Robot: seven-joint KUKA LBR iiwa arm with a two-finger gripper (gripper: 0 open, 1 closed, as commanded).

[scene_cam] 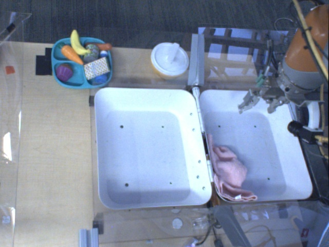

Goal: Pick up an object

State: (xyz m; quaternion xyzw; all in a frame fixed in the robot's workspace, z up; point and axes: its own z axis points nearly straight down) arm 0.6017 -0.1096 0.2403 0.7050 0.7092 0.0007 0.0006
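Note:
A crumpled pink cloth (229, 172) lies in the right bin (280, 138), pressed against its left wall near the front corner. My gripper (259, 104) hangs over the back of that bin, well behind and to the right of the cloth. Its two fingers are spread apart, open, with nothing between them. The grey arm with its orange band (303, 55) comes in from the upper right.
The left bin (149, 145) sits beside the right one, sharing a middle rim. Behind the bins, a blue tray of toy food (82, 60) stands at the back left and a white-and-yellow bowl (169, 59) at the back centre. A metal frame (231, 45) stands behind the right bin.

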